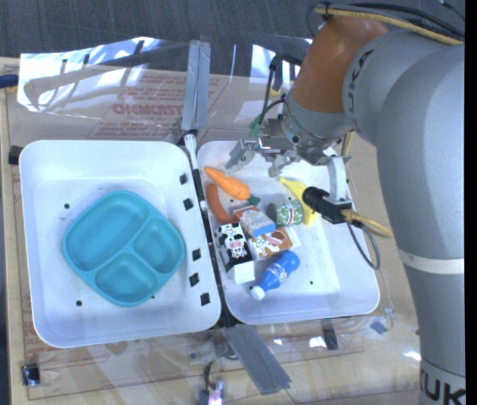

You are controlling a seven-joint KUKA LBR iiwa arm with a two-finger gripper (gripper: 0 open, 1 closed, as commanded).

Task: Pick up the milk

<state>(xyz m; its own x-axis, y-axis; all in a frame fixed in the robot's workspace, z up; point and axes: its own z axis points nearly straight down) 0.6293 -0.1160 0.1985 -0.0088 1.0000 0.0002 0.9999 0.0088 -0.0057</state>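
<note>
The milk (234, 245) is a small white carton with black cow spots. It lies near the left wall of the right bin (352, 289), among other groceries. My gripper (253, 154) hovers over the far end of that bin, above the carrot (228, 183) and well behind the milk. Its fingers look open with nothing between them. The grey arm with its orange band (339, 49) comes in from the upper right.
Packed around the milk are a sausage (218, 202), a light blue carton (257, 223), a green can (289, 213), a banana (299, 197), a brown packet (273, 243) and a blue bottle (275, 272). The left bin (40, 306) holds a teal divided plate (124, 247).
</note>
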